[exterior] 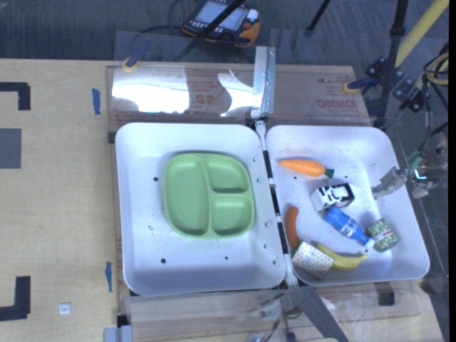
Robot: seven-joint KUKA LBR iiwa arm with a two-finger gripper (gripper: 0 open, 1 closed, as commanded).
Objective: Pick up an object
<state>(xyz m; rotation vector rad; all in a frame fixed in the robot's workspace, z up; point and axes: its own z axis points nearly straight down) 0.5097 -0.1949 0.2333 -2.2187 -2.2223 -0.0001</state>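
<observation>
Camera view: nothing lifted yet. Carrot (302, 167), blue bottle (345, 225) and banana (342, 258) lie in the right bin (406, 251); claw (399, 178) at its right edge, grip state unclear.

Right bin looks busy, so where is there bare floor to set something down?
Right white bin: bare along the far wall behind the orange carrot. Its near half is crowded around the blue bottle. Left white bin: bare margin around the green divided plate.
</observation>
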